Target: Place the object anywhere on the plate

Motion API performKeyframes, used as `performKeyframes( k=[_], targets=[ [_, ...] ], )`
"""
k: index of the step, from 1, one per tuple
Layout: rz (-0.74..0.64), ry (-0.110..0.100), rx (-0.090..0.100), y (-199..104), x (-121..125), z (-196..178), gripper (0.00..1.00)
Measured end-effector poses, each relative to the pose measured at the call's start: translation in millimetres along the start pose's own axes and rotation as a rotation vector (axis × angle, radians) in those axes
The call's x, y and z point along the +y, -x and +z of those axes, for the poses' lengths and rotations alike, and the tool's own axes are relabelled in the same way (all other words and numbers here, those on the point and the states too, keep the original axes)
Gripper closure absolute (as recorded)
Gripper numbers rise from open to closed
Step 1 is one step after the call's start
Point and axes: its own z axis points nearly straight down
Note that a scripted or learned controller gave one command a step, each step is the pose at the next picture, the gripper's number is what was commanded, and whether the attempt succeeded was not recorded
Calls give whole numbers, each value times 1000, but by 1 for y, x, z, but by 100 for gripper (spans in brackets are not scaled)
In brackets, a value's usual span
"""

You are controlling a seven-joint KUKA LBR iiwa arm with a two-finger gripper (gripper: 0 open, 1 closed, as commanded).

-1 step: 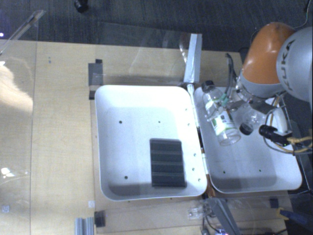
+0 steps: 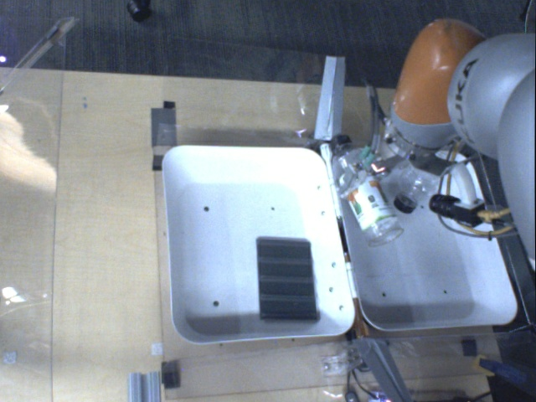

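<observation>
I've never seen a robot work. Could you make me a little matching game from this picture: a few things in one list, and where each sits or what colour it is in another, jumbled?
Things:
1. dark ribbed rectangular plate
2. clear plastic bottle with a white and green label
3. rounded band on the grey arm
4. two-finger gripper

Descriptions:
A. orange
B. lying in the left white bin
C. lying tilted in the right white bin
D. just above the bottle, by the bins' shared edge

Pairs: 1-B, 2-C, 3-A, 4-D

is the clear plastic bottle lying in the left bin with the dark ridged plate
No, the clear plastic bottle with a white label is in the right white bin, while the dark ridged rectangular plate lies in the left white bin.
</observation>
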Motion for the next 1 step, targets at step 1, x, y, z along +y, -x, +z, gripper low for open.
performKeyframes(
  k=[1],
  targets=[
    [-109,32,-7,-96,-15,-38,100]
  ],
)
